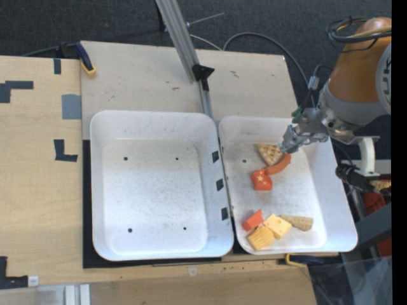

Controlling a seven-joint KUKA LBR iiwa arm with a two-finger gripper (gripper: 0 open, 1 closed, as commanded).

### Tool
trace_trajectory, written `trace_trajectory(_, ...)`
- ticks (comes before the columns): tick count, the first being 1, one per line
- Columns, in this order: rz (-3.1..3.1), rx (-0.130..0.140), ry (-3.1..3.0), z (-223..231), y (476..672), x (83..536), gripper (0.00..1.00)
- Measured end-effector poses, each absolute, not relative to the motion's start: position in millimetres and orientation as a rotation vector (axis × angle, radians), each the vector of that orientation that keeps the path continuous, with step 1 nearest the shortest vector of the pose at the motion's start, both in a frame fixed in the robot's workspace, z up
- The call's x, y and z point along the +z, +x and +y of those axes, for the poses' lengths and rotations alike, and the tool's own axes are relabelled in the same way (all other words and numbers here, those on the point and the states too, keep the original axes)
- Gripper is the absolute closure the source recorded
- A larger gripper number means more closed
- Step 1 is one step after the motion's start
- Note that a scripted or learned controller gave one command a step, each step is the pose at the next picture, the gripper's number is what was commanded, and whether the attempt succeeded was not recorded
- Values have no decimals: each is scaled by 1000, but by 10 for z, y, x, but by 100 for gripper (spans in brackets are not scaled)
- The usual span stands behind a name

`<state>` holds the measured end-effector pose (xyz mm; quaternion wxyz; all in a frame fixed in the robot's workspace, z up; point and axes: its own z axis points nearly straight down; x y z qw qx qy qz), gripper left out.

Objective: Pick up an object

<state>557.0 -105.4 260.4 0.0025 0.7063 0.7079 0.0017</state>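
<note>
Table (140, 84): pale wood, carrying two shallow white bins side by side.

Left bin (105, 170): white plastic, speckled floor.

Right bin (331, 227): holds all the small toy food pieces.

Arm (359, 68): grey with an orange band, reaching in from the right, wrist low over the upper part of the right bin.

Gripper (290, 143): tip down just beside the waffle wedge and the upper end of the sausage; whether it is open or closed cannot be told.

Sausage (278, 164): orange, curved, slim. Judged light, smooth, likely to roll; best pinched across its narrow middle. Nearest candidate, directly under the gripper.

Waffle wedge (269, 152): tan, flat, touching the sausage. Judged stiff, light; take by its edges.

Red block (261, 180): at the sausage's lower end.

Front cluster, well apart from the gripper: cheese cube (277, 225), cracker (260, 237), orange piece (252, 219), tan cone (299, 222).
</note>
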Motion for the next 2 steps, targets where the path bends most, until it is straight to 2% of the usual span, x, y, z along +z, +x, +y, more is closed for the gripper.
trace_trajectory(2, 2233, -2, 2215, 189, 5436, 2389, 100)
